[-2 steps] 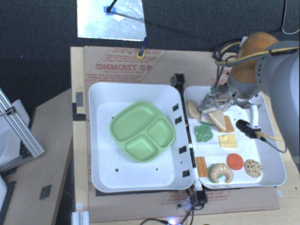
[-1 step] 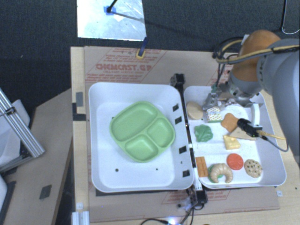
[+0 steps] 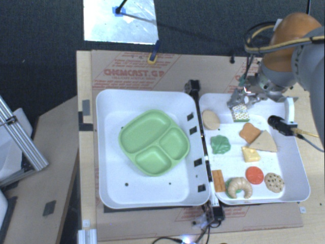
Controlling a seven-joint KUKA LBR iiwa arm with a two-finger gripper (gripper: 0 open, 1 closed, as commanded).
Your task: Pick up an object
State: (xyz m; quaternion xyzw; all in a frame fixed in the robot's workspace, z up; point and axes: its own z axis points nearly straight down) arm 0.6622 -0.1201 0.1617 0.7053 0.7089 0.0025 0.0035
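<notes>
The claw (image 3: 242,101) is seen in the upper part of the right bin (image 3: 290,162), at the end of the grey arm (image 3: 304,65) that enters from the upper right of the frame. It is placed directly over a small speckled yellow-green block (image 3: 240,114), which lies near the bin's upper edge. The claw's lower end is at or just above the top of the block. Whether the claw is open or closed cannot be told, and no grasp on the block can be made out.

More toy food is spread through the right bin. A pale oval piece (image 3: 210,119) is found just left of the block, and a green leafy piece (image 3: 220,144) below that. An orange-brown piece (image 3: 249,132) lies below and right of the block, touching a beige wedge (image 3: 264,142) on its right. A yellow cube (image 3: 251,154) is set just under these. Along the lower edge are seen an orange stick (image 3: 218,180), a croissant (image 3: 239,187), a red disc (image 3: 254,175) and a chip cookie (image 3: 274,182).

The left bin (image 3: 109,179) is occupied by a green divided plate (image 3: 155,142), lying flat near its middle and turned at a slant. Both bins are carried on a printed cardboard sheet (image 3: 137,70) laid over the bench (image 3: 58,136). A shiny silver sheet (image 3: 120,13) is seen at the upper left of the frame.
</notes>
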